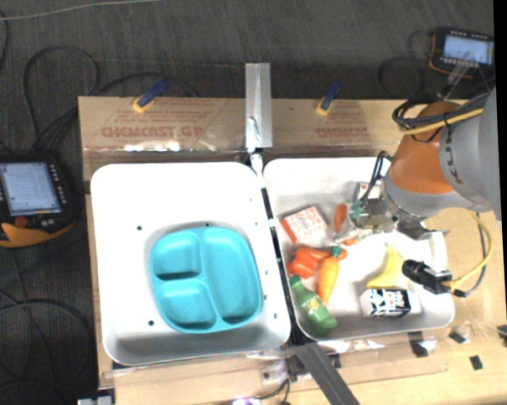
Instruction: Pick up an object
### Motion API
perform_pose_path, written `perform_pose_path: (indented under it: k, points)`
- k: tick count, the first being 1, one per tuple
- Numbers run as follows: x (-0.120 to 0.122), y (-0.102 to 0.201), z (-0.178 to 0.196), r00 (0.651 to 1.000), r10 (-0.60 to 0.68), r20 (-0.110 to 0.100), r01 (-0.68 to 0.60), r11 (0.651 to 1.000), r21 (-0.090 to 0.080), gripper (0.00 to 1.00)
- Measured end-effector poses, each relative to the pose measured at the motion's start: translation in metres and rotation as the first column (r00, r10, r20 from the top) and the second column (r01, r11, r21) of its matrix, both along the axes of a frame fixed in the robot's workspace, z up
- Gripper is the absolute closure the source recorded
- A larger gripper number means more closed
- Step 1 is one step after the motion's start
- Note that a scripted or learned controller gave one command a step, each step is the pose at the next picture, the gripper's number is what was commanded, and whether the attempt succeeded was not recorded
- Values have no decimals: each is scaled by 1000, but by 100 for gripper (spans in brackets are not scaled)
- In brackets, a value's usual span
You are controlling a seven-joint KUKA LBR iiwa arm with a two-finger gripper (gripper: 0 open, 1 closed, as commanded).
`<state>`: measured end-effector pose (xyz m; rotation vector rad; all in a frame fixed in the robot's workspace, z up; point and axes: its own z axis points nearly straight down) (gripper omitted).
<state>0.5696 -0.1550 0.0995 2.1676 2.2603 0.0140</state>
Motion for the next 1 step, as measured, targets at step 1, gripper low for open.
perform_pose_path:
  k: [1]
  points:
    - [14,40,107,1000,-3,-15,3,1000,0,100]
